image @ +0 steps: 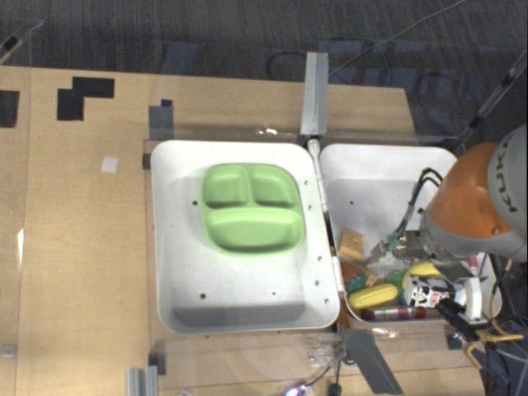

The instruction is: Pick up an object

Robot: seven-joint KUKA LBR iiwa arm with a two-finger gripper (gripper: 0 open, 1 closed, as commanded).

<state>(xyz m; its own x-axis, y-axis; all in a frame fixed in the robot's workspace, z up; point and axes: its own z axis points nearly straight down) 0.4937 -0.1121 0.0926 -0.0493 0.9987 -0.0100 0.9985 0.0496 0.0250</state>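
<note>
pincer [394, 246] hangs low in the right bin [371, 180], under the orange band [466, 196]; whether it is spread or pressed together cannot be told. the objects are piled in that bin's near corner: a tan block [352, 243] just left of the pincer, a yellow corn cob [373, 295] and a red marker [388, 313] below it. a green plate [250, 207] lies in the left bin [181, 295], well apart, on the tabletop [74, 246].
</note>
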